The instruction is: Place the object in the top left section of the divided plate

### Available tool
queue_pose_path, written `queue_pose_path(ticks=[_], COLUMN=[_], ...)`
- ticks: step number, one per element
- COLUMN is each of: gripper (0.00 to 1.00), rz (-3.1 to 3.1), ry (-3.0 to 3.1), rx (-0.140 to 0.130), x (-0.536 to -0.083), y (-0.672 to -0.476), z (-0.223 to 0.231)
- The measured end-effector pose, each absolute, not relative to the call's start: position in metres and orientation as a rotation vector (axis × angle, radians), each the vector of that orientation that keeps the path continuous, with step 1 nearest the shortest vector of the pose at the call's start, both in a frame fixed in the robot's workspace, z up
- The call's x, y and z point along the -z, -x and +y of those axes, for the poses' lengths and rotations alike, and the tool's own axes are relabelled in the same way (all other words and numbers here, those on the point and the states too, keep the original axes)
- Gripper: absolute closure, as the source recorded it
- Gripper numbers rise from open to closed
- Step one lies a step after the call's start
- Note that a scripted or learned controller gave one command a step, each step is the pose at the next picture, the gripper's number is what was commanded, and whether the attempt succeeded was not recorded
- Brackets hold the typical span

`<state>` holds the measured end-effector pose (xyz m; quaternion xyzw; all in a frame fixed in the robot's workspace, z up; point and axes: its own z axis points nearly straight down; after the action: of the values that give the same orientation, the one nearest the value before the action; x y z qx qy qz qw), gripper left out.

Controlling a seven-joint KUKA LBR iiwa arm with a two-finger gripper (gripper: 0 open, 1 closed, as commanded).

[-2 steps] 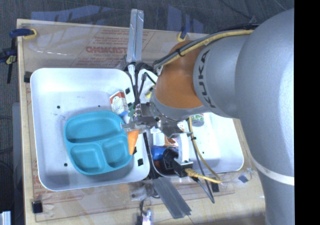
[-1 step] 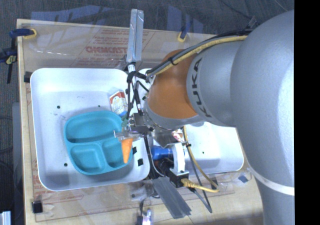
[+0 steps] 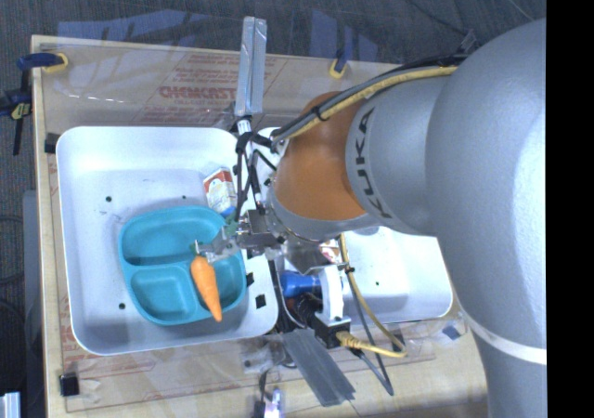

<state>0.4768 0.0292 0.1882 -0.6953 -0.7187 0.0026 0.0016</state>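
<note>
on the arm (image 3: pixel 436 137), "kuka" lettering; carrot (image 3: pixel 206 287) lies on divided plate (image 3: pixel 153 238)

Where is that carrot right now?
The carrot lies in the left white bin, across the right edge of the blue divided plate, just below the gripper.
</note>
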Motion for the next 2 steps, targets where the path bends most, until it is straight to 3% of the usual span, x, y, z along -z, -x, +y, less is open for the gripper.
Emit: queue_pose_path(ticks=[1, 2], gripper=[1.00, 1.00], rz=[-2.259, -2.465], ry=[2.175, 1.939], rx=[-0.017, -0.008], x=[-0.195, -0.189], y=[-0.478, -0.476], z=[0.029, 0.079])
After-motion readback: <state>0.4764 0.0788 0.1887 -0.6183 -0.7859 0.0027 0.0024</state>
